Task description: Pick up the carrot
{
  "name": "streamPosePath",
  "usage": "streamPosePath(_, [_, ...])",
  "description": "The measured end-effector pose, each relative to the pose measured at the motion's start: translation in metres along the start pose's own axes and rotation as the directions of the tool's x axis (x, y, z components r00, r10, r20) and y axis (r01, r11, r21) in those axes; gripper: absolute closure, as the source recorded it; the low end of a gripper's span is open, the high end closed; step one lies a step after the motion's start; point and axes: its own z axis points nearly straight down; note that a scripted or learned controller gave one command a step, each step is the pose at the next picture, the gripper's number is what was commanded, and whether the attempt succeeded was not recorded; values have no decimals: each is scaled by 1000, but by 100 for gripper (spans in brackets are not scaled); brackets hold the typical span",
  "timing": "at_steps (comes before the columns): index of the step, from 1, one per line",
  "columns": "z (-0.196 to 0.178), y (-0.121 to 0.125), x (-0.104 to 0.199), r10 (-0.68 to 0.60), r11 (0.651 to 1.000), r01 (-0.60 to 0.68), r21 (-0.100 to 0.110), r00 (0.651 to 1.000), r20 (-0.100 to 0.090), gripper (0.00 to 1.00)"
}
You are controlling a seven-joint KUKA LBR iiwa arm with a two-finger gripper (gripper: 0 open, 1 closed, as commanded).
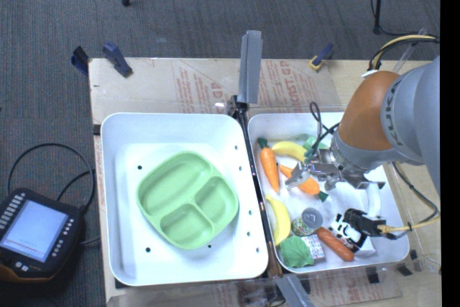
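gripper (302,176) low in right bin (394,190), open or closed: cannot tell | carrot (269,167) lies just left of gripper, beside banana (290,149), not lifted | progress: approach stage; grasp and lift not yet done

Cardboard-covered worktop (287,79), printed with red lettering. Two shallow white bins side by side on it: left bin (115,154), right bin (392,208). Blue clamps (115,58) at the far left edge, another clamp (321,56) at the far right. Grey upright post (250,68) between the bins' far ends.
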Motion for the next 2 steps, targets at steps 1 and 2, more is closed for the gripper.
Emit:
streamPosePath(1, [-6, -1, -1, 6, 1000, -6, 7, 1000, -3, 100])
streamPosePath(2, [-99, -65, 54, -27, 1000, 27, 1, 1000, 1, 100])
